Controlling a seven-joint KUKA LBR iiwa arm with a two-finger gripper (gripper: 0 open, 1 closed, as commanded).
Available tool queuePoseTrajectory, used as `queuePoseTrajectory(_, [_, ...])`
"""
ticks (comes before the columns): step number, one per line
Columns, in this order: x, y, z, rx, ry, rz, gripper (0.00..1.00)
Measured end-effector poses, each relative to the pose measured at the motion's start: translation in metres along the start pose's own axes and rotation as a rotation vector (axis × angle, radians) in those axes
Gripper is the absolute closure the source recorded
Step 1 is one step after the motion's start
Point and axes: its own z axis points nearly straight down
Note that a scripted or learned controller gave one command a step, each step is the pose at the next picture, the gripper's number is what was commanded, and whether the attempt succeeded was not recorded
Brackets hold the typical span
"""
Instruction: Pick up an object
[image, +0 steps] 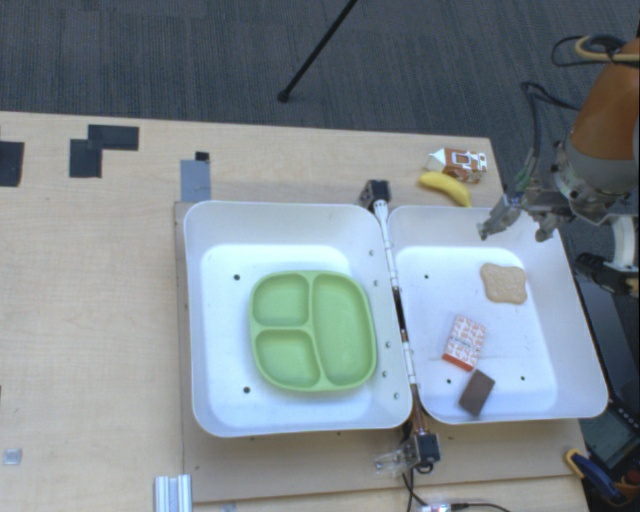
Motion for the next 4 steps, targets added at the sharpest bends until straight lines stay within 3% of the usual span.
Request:
queuePoseTrajectory(1, [0.015,-0.071,0.129,0.001,0.000,0.002,0.00])
queuePoseTrajectory(2, [0.065,-0.143,0.130,-0.006,0.000,0.004,0.00])
queuePoseTrajectory(3, [0.065,-0.141,0.119,-0.012,-0.001,0.003,1.00])
queuePoseTrajectory(4, [0.144,-0.144,0.032,-0.002,0.002,-0.001,1.00])
